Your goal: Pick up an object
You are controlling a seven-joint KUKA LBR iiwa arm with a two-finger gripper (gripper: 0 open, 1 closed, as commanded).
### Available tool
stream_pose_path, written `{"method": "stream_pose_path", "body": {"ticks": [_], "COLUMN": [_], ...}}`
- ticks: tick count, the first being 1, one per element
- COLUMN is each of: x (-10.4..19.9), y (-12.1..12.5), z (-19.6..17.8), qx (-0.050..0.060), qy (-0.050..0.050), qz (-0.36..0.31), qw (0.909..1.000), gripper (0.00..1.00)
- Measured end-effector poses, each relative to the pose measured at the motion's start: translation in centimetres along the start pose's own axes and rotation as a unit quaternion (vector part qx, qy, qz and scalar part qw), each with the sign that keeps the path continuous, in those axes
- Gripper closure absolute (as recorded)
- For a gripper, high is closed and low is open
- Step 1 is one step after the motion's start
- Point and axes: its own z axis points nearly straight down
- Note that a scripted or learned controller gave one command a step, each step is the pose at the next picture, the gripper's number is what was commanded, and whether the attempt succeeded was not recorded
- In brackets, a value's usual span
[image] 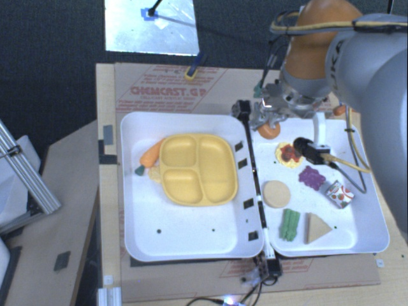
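1. Two white bins sit side by side: left bin [137,234] bears the yellow divided plate [194,169]; right bin [366,225] bears the small pick candidates.
2. We read the gripper [271,116] as low over the orange piece [269,131] at the right bin's far corner; we cannot tell its opening.
3. Spaced candidates: round cracker [276,194], wedge [315,227], green piece [289,224], purple grapes [312,177].
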Motion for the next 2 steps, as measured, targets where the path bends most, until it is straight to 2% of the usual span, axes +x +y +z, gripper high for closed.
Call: {"method": "stream_pose_path", "body": {"ticks": [1,2], "x": [-0.4,-0.6], "y": [0.7,-0.6], "z": [0.0,-1.3], "qx": [0.0,0.0], "qy": [0.0,0.0], "qz": [0.0,0.0], "qw": [1.0,1.0], "gripper": [1.0,1.0]}}
